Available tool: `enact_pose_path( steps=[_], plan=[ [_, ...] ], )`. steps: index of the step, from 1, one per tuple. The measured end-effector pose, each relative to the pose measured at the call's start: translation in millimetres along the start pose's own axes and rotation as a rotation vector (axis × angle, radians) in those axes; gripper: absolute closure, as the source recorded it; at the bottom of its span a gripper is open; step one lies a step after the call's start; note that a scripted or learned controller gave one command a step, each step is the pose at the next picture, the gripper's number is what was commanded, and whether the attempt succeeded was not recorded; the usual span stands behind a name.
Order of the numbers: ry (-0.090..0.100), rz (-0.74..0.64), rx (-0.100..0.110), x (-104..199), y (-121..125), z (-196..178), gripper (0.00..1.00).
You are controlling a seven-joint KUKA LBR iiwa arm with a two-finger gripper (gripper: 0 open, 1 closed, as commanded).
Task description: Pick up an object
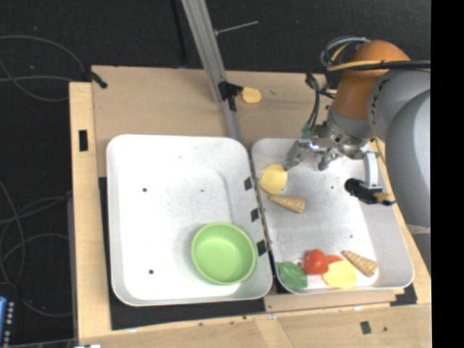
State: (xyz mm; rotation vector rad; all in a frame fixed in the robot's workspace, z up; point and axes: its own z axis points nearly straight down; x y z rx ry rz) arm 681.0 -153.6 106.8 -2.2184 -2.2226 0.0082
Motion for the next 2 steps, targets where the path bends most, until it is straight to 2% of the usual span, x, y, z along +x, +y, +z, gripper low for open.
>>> enact_pose_path(
  steps=[1, 2],
  plan=[
    [-0.003, -0.002, -0.009, -1, 2, -16, 1.0],
    [0.003, 0.002, -0.011, 0, -2, -63, 1.0]
  ],
)
